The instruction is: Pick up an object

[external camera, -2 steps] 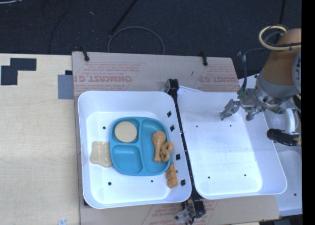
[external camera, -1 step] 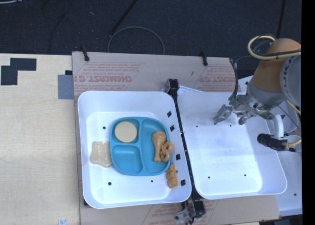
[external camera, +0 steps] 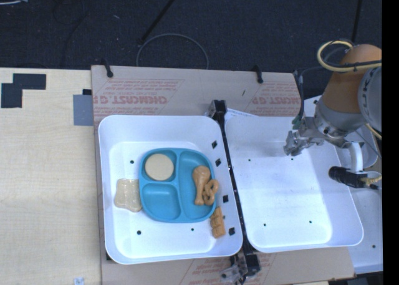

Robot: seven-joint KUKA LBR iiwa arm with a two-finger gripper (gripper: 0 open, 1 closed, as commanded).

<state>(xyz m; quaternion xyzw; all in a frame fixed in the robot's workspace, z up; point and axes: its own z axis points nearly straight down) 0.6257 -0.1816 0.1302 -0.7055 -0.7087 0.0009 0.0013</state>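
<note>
A blue sectioned plate (external camera: 163, 206) lies in the left bin (external camera: 118, 137). A round beige biscuit (external camera: 158, 166) rests in its upper left section. A brown twisted pretzel-like piece (external camera: 204, 184) lies in its right section. A pale bread-like slab (external camera: 128, 194) sits on the bin floor against the plate's left edge. A small brown lump (external camera: 217, 222) lies off the plate's lower right corner. My gripper (external camera: 295, 146) hangs over the upper right part of the right bin (external camera: 293, 215), far from all these objects.
A black divider (external camera: 227, 178) runs between the two bins. Cardboard (external camera: 187, 93) lies under and behind the bins. The arm's orange-banded wrist (external camera: 349, 90) stands at the right edge, above the right bin's far corner.
</note>
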